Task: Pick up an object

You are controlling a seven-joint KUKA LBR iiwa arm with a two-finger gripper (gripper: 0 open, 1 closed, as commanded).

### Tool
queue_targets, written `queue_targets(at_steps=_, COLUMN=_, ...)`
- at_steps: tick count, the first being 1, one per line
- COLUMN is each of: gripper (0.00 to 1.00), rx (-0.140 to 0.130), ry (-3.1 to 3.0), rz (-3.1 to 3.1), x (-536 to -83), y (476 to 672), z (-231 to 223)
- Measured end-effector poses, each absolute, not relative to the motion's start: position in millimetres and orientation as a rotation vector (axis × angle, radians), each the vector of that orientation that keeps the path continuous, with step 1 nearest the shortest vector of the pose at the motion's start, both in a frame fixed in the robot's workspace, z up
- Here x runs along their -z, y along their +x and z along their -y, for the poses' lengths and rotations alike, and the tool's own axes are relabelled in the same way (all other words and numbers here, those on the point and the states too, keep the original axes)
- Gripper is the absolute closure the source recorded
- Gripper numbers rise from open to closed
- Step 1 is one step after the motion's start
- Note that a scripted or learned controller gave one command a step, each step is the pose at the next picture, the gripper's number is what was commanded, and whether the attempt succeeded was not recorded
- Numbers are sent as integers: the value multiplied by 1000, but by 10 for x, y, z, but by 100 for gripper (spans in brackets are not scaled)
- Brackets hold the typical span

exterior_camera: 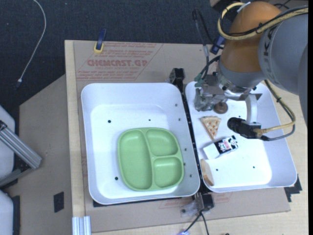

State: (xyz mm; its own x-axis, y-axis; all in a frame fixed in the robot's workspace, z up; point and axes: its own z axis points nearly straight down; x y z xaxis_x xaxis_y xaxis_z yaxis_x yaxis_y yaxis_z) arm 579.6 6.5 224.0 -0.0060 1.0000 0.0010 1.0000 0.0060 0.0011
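Tan waffle-textured toy wedge [211, 127] lies just below my grey gripper [208, 101], whose grip I cannot tell, low in the right white bin [274, 170], presumably lining up a pick.

A brown bench [122, 65] printed with red lettering carries two white bins [93, 131] side by side.
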Motion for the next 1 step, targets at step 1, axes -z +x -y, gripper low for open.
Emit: queue_targets(at_steps=1, gripper=100, rx=-6, ry=2214, rz=-2227, x=-2341, y=5965, z=-573)
